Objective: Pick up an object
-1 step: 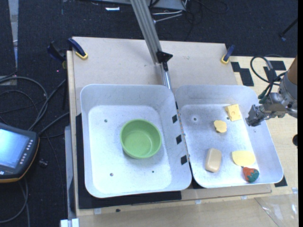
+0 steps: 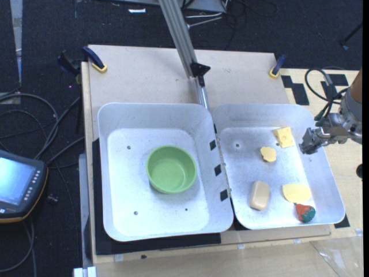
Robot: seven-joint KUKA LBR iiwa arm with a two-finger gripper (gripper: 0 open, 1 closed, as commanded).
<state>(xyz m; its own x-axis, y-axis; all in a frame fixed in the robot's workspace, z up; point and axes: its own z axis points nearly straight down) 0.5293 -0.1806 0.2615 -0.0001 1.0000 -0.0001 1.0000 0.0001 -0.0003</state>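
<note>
Two shallow white bins sit side by side on the bench. The left bin holds a green bowl, upright, near its middle. The right bin holds five small things, all apart from one another. A yellow square block lies toward the far right part of the floor, with a small yellow lump just beside it, nearer the camera and a little to the left. A tan rounded block lies lower down, near the middle of the bin. To its right is a flat yellow piece, and just beside that, in the near right corner, sits a small red and teal object.

The arm comes in from the right edge of the camera view. Its gripper hangs over the right rim of the right bin, near the yellow square block but apart from it. The gripper is dark and small in the view, so whether its fingers are spread or closed cannot be told; nothing can be seen between them.

A slanted metal pole rises from the gap between the two bins toward the top of the view. Blue and yellow clamps grip the far corners of the bench. A handheld screen lies on the floor at the left.
</note>
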